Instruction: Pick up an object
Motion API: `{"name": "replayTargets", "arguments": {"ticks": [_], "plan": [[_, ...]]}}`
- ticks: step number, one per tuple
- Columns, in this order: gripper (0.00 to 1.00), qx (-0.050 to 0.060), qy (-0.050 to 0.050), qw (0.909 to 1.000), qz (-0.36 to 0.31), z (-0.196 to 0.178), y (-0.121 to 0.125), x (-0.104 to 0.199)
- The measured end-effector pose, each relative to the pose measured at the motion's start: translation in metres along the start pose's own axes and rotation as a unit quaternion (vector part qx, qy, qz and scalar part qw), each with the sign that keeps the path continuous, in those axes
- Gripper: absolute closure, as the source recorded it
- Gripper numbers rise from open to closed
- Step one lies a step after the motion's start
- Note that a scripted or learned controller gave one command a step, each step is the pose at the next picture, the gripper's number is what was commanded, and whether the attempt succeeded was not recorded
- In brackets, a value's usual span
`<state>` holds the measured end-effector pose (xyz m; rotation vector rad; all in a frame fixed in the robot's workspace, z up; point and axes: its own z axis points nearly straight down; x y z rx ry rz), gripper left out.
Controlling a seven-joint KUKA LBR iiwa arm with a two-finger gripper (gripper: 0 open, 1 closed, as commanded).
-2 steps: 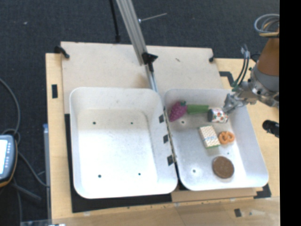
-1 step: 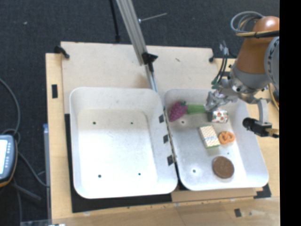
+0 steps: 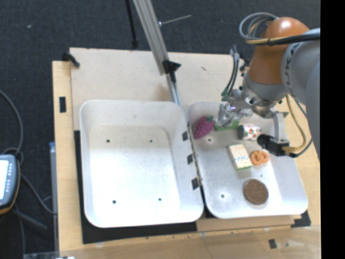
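Reaching in from the right, the grey arm (image 3: 302, 63) with its orange band (image 3: 275, 50) hung over the back of the right bin (image 3: 294, 198). Its gripper (image 3: 229, 115) was low, near the bin's far left corner. The fingers were small and dark in the picture, so whether they were open or closed could not be told. Just to the left of the gripper lay a purple bunch of grapes (image 3: 203, 127), with a green stem (image 3: 226, 125) that ran toward the gripper. The stem looked like it touched the gripper, but that was hard to see. A small white box with red marks (image 3: 249, 131) sat just to the right of the gripper. In the middle of the bin lay a tan block with little dots (image 3: 239, 156), and an orange pretzel shape (image 3: 260, 157) sat right beside it. A round brown cookie (image 3: 255, 191) lay closer to the front of the bin, apart from the others. A black cable end (image 3: 272, 144) hung off the arm above the orange shape. The left bin (image 3: 135, 161) sat right next to the right one, and their sides touched. Both bins were on a wooden bench (image 3: 118, 74). A silver pole (image 3: 151, 31) stood slanted behind the bins. A small screen (image 3: 6, 179) was at the far left edge.
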<state>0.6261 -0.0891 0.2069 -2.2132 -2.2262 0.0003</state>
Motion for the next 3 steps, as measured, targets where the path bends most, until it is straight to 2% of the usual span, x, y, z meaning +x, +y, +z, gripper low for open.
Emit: {"name": "replayTargets", "arguments": {"ticks": [1,2,3], "plan": [[1.00,-0.002,0.000,1.0000,0.000,0.004,0.011,0.054],[1.00,-0.002,0.000,1.0000,0.000,-0.001,0.011,0.103],[1.00,-0.002,0.000,1.0000,-0.001,-0.015,0.025,0.163]]}}
